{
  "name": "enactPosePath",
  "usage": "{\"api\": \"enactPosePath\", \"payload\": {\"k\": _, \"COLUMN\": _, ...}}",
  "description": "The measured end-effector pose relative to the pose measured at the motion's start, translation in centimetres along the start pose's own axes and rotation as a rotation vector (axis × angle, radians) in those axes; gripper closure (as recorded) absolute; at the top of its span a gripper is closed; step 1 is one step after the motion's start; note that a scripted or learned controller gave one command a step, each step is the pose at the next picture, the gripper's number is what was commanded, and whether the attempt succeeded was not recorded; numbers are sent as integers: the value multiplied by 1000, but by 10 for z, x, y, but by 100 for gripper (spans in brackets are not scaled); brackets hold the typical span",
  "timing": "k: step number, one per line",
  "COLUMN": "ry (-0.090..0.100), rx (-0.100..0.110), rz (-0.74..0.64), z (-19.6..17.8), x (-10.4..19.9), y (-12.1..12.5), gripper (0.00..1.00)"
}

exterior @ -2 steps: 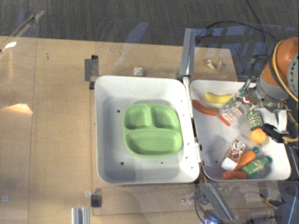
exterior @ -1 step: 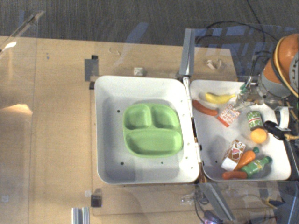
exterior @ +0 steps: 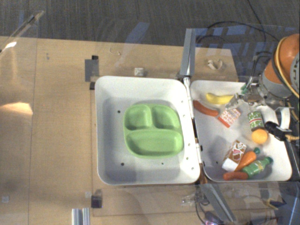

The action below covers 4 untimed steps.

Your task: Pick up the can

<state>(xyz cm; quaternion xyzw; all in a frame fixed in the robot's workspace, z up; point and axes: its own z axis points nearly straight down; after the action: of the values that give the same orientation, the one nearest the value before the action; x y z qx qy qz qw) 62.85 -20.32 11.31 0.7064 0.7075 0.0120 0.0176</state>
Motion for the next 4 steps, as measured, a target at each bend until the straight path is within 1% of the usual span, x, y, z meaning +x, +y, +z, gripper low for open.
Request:
{"api": "enactPosePath", "payload": {"k": 1, "ry": 3, "rx": 4, "rz": 52, "z": 12, "x": 0, "y": -12, "gripper": 0}}
{"api": "enactPosePath", "payload": {"k": 2, "ry": 1, "rx": -2, "rz": 47, "z": -1, "x": 1, "y": -9, "gripper": 100}}
{"api": "enactPosePath", "payload": {"k": 3, "ry": 1, "rx": -2, "rz": 47, "z": -1, "x": 1, "y": -9, "gripper": 0}}
{"api": "enactPosePath", "payload": {"k": 4, "ry": 1, "rx": 6, "rz": 18, "z": 12, "x": 3, "y": -35, "gripper": 0}}
